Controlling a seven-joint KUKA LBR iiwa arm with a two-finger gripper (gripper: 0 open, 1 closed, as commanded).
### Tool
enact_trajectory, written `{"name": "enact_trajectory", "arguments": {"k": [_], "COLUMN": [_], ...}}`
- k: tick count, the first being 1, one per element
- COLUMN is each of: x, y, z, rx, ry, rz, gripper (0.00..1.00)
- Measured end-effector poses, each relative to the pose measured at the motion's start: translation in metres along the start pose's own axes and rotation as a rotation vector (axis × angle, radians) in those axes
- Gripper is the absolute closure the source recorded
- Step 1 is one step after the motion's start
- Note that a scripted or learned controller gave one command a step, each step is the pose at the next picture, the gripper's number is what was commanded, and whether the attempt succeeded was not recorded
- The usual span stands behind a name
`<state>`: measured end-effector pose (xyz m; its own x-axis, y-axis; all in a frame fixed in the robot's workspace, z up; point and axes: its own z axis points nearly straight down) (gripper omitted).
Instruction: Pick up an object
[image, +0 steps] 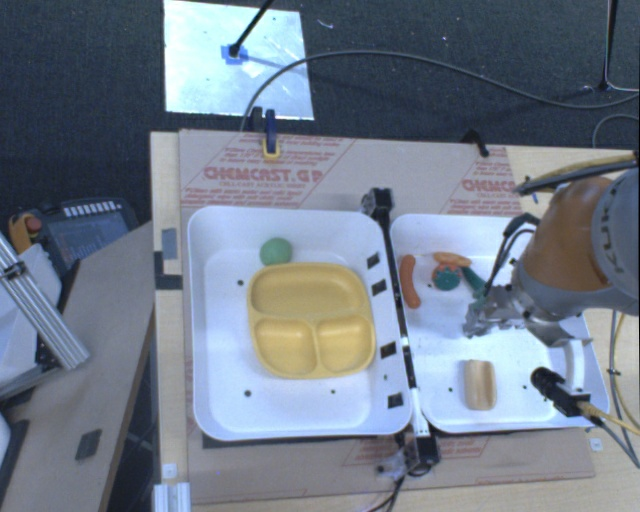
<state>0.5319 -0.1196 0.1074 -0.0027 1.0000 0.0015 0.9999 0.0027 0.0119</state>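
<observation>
My gripper (482, 318) hangs low over the right bin (570, 415), near its middle; whether it is clenched or released I cannot tell from this angle. Just below it on the bin floor lies a tan bread roll (479, 384), apart from me. To my upper left sit a teal toy (446, 280) and an orange carrot-like piece (450, 260), close together, with a red sausage (409, 281) lying lengthwise near the divider. My grey arm with its orange band (560, 240) covers the bin's right side. In the left bin (215, 330), a yellow divided tray (307, 318) sits with a green ball (276, 251) at its upper edge.
</observation>
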Motion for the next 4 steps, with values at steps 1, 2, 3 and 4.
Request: {"name": "enact_trajectory", "arguments": {"k": [1, 2, 3, 4], "x": [0.003, 0.003, 0.003, 0.048], "y": [0.002, 0.005, 0.006, 0.013], "z": [-0.064, -0.118, -0.122, -0.115], "rx": [0.005, 0.004, 0.009, 0.01], "ry": [-0.003, -0.003, -0.002, 0.0], "rz": [-0.002, -0.002, -0.002, -0.006], "gripper": [1.0, 1.0, 1.0, 1.0]}}
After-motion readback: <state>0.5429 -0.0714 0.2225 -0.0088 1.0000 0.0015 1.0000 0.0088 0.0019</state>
